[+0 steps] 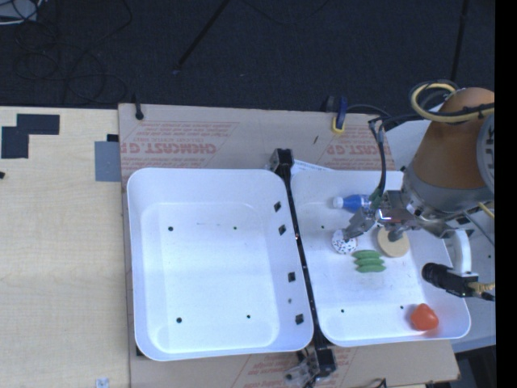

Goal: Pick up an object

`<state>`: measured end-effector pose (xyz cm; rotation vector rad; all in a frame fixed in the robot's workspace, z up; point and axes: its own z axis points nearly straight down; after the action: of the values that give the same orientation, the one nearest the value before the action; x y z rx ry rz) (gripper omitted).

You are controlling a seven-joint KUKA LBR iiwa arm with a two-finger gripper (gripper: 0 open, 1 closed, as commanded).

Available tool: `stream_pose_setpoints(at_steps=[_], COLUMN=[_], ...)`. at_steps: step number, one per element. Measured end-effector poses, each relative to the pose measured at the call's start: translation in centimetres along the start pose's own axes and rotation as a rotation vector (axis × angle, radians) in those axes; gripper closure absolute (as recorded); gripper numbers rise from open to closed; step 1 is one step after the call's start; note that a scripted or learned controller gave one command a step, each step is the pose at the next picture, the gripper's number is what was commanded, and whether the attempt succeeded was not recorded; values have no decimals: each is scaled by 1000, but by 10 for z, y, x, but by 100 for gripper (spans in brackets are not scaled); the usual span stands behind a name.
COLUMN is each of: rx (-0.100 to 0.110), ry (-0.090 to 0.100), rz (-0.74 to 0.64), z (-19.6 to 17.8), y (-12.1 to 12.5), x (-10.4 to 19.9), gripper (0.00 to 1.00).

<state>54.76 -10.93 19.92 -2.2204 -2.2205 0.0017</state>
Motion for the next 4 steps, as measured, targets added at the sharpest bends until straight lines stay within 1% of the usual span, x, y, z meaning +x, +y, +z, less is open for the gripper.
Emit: stream_pose_setpoints(at_steps=[1, 2, 3, 4], rx=[4, 3, 6, 2], ry=[-1, 1, 2, 0], rz=[1, -1, 2, -1], z=[108, 112, 113, 102], y=[50, 97, 95, 96], x=[-34, -34, -106, -105], gripper=[0, 0, 0, 100])
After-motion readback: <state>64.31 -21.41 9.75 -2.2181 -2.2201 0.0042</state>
